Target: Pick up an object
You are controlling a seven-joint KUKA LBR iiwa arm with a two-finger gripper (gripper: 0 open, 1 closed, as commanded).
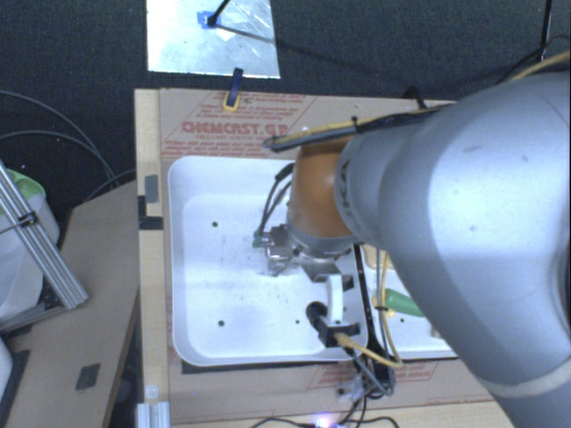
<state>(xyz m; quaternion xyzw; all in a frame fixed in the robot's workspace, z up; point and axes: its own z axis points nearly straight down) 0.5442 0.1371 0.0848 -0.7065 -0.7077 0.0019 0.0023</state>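
grey arm is seen filling the right half of the camera view, w/ the orange band above the wrist over the seam btwn bins. 2 white bins are counted: left bin mostly uncovered, w/ open floor from its left wall across to the wrist and its front and back rims visible; right bin is largely covered by the arm, only a strip near its front rim is seen. both bins are set on 1 cardboard sheet w/ red print, its back edge lying just beyond the bins. 1 shiny metal plate is seen on dark carpet further back, apart from the sheet. gripper is seen low over the left bin's right part, close to the floor; fingers can't be made out, so open/closed state can't be told. 1 green object is seen in the right bin, partly hidden by arm and cables, to the gripper's right, apart from it, not btwn fingers. 1 yellow cable is seen looping by the front rim.
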